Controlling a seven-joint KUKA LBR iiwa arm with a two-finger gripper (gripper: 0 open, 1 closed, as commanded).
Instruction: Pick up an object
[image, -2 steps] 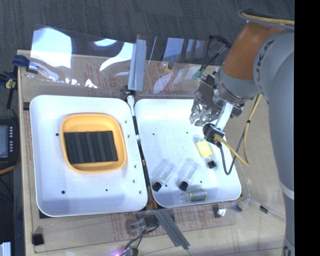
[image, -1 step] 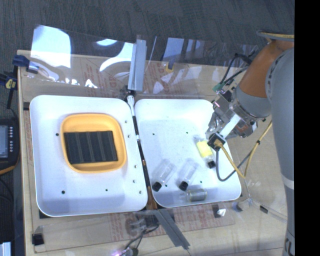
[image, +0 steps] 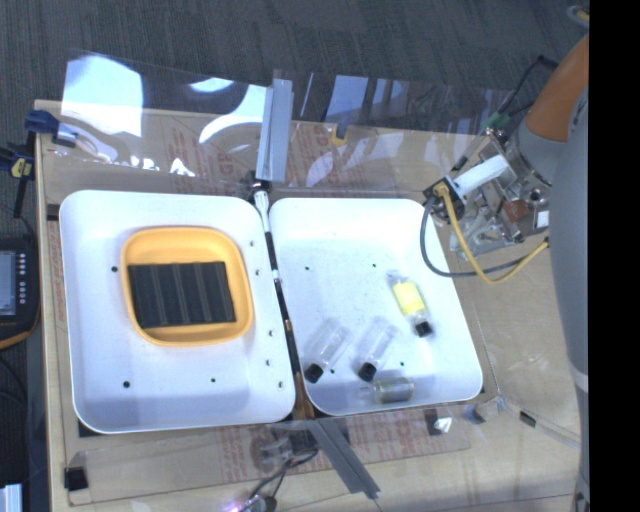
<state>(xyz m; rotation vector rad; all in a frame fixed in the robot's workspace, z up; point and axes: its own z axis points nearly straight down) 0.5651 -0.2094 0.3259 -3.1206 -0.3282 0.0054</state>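
our gripper (image: 490, 215) hangs off the right bin's (image: 300, 260) top-right corner, can't tell its grip; yellow bottle (image: 409, 299) lies down-left, long axis toward the bottom-right corner.

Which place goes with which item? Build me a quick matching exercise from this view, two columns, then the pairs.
Things:
1. yellow tray
2. yellow bottle
3. clear bottles
4. gripper

Places:
A. lying low in the right bin, near its front edge
B. right bin, toward its right side, black cap pointing to the front
C. resting in the left bin, dark slatted insert inside
D. beyond the right bin's right edge, over the bench

Pairs: 1-C, 2-B, 3-A, 4-D
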